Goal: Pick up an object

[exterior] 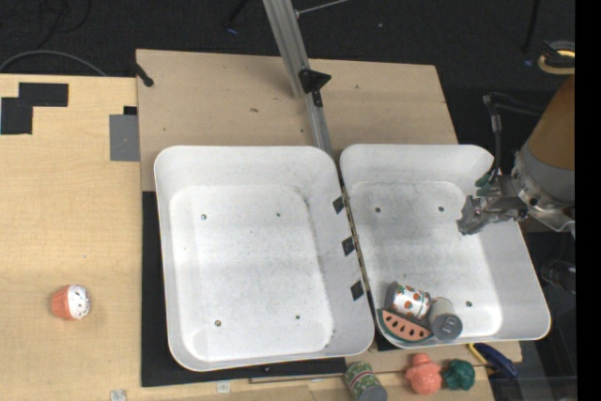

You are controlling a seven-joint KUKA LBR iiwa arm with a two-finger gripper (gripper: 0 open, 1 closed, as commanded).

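While the arm (552, 160) is reaching in from the right, the gripper (472, 219) is hanging over the right bin (427, 202) near its right wall, with nothing visible between its fingers; whether they are spread or pressed together cannot be told. A small can (410, 301), a watermelon slice (408, 328) and a grey cap (446, 326) are lying together at that bin's near edge, well apart from the gripper.

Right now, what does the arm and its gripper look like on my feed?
The arm has an orange-brown upper section over a grey wrist collar. The gripper is small, dark grey metal with a green spot near its top.
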